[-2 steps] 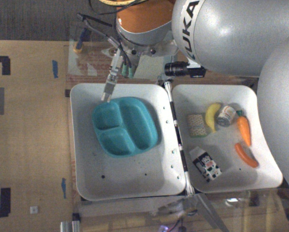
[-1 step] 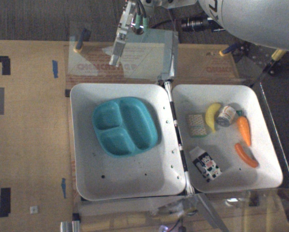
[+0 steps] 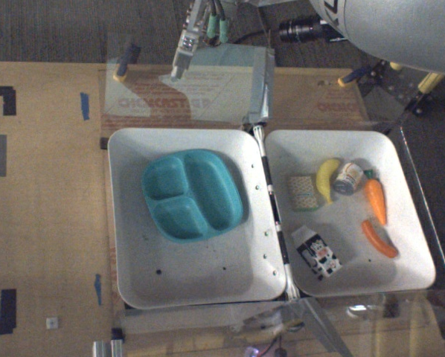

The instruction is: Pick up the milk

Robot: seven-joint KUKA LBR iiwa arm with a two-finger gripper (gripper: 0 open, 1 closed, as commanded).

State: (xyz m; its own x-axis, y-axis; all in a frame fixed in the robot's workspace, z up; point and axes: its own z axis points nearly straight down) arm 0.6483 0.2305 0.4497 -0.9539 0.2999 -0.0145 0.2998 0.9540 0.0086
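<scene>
One milk carton (image 3: 317,252), right bin (image 3: 416,274)

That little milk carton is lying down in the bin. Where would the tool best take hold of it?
Probably across the middle of the milk carton, from straight above. It lies flat on its side in the right bin, slanted, so the tool would turn to pinch its two long sides. The bin's near wall sits close to its lower end.
</scene>
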